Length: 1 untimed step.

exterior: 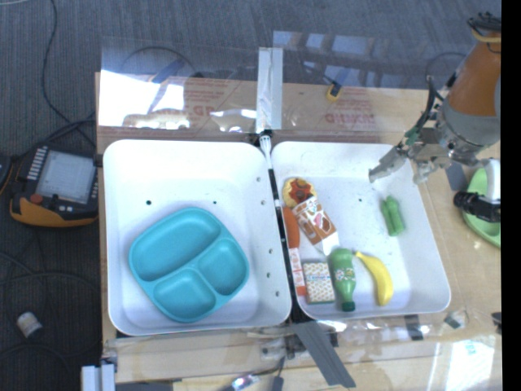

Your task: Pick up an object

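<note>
— Where the worktop meets the dark carpet, what sits on it?

— Two white bins side by side. The left bin holds a blue divided plate. The right bin holds the small things. A handset with a screen lies on the carpet to the left, with cables around it.

— And the arm?

— It reaches in from the right, its orange band high above the bin's far right corner. The pincer hangs over the upper right part of the right bin. Its fingers stand apart, with nothing between them.

— What lies closest to it?

— A small green piece, just below it in the picture, apart from the rest. Its long axis runs nearly up and down the picture, tilted slightly.

— The others?

— A banana curves near the bin's near edge, beside a green bottle whose cap points toward that edge. Packets and a carrot lie along the left wall.
</note>
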Motion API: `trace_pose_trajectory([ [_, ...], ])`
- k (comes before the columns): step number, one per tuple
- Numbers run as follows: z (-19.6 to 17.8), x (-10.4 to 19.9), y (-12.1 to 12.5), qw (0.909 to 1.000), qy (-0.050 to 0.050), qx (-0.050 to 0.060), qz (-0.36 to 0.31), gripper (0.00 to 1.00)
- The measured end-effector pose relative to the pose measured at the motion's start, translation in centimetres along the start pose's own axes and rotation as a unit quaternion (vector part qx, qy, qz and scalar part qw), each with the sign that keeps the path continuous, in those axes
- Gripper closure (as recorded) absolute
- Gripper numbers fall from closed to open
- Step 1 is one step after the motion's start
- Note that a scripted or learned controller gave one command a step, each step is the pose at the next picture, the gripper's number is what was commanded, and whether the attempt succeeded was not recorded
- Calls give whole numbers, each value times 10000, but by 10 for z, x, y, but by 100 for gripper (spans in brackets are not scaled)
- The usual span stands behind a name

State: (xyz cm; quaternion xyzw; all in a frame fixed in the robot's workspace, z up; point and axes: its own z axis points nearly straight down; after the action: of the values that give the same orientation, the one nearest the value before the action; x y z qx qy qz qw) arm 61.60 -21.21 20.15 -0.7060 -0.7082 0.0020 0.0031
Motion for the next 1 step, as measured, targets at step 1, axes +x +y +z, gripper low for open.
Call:
trace_pose_trajectory([
  [1,75,9,-9,9942,-30,-51,-1070,0],
])
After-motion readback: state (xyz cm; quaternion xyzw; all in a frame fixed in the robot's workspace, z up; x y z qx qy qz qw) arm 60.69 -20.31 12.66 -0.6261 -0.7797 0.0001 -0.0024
